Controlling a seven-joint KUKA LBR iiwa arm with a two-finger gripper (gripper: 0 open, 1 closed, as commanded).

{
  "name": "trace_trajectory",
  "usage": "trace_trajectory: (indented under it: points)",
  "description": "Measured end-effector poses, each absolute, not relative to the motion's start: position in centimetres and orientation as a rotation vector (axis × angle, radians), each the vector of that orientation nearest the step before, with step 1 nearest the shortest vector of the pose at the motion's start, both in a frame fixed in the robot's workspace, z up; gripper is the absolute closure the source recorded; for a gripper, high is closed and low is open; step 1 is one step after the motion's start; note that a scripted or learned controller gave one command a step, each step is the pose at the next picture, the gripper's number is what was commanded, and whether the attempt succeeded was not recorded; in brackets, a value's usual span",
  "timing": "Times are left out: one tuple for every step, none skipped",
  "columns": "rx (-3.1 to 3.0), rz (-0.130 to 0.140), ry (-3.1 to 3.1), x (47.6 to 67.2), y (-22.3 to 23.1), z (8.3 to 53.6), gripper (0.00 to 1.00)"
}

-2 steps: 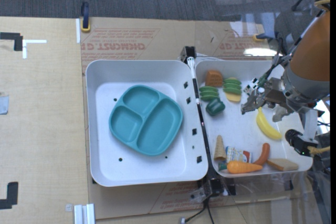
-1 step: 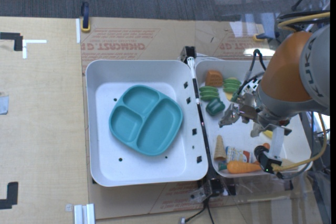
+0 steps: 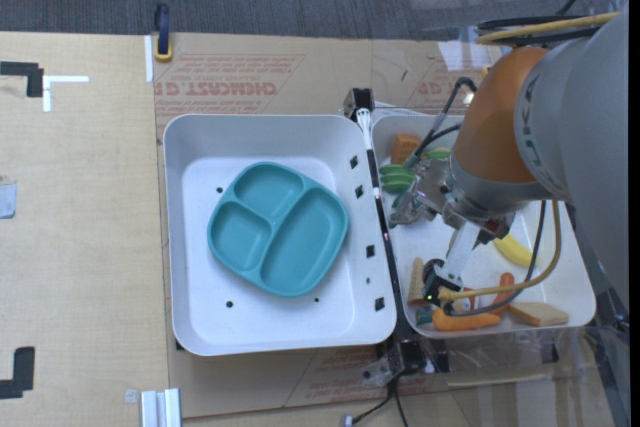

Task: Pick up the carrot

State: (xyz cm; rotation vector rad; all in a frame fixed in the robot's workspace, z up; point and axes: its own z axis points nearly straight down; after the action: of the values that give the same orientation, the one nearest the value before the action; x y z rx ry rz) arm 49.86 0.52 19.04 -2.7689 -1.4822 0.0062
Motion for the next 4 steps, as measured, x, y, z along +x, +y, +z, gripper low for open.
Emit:
trace_trajectory:
  points:
    - [-2.844, 0.007, -1.327, 47.8, -0.6, 19.1, 0.00]
    - [-2.704, 0.005, -1.593, 47.7, -12.0, 10.5, 0.00]
    - [-2.760, 0.007, -1.495, 50.1, -9.4, 9.0, 0.00]
    - [-2.457, 0.003, -1.960, 63.4, -10.8, 9.2, 0.00]
